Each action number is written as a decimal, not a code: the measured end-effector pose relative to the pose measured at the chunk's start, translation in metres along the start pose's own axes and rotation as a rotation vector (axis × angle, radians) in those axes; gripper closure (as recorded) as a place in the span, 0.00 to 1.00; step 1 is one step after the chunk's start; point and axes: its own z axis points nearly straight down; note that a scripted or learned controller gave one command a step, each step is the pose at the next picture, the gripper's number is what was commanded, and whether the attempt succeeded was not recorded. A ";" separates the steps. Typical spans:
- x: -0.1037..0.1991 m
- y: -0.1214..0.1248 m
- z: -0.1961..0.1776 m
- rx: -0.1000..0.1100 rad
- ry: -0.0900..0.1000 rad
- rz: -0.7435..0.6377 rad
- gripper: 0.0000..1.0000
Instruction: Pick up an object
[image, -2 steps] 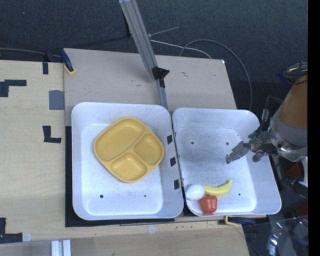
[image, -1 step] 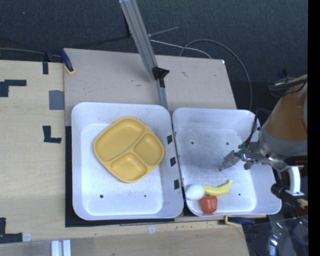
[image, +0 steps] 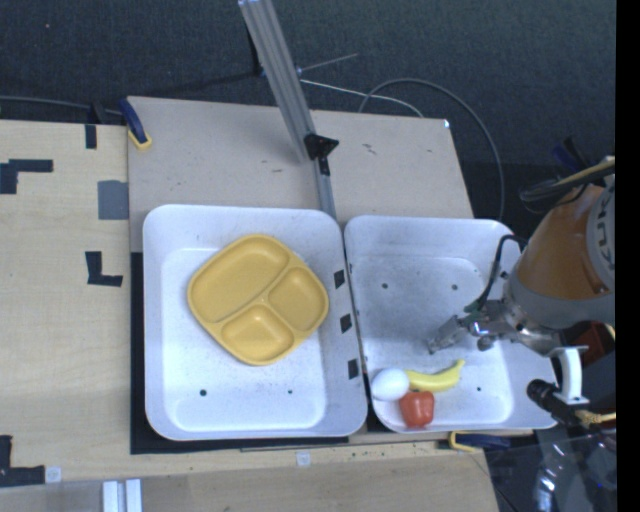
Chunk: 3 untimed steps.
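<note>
The hand (image: 447, 338) hangs in the right bin (image: 420, 240), just above the banana (image: 438, 377); whether it is spread, I cannot tell. The banana lies near the front wall, long axis left to right, its right tip raised. A white egg (image: 390, 384) and red fruit (image: 417, 408) lie beside it.

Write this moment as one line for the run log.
hand: over right bin, holds nothing | banana, egg, red fruit: near front edge | yellow tray: left bin

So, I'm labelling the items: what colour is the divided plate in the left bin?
Yellow, clearest in the camera view.
</note>
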 end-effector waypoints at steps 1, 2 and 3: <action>0.001 0.001 -0.013 -0.003 0.001 -0.002 1.00; 0.002 0.010 -0.071 -0.011 -0.002 -0.002 1.00; 0.003 0.010 -0.098 -0.009 -0.002 -0.001 1.00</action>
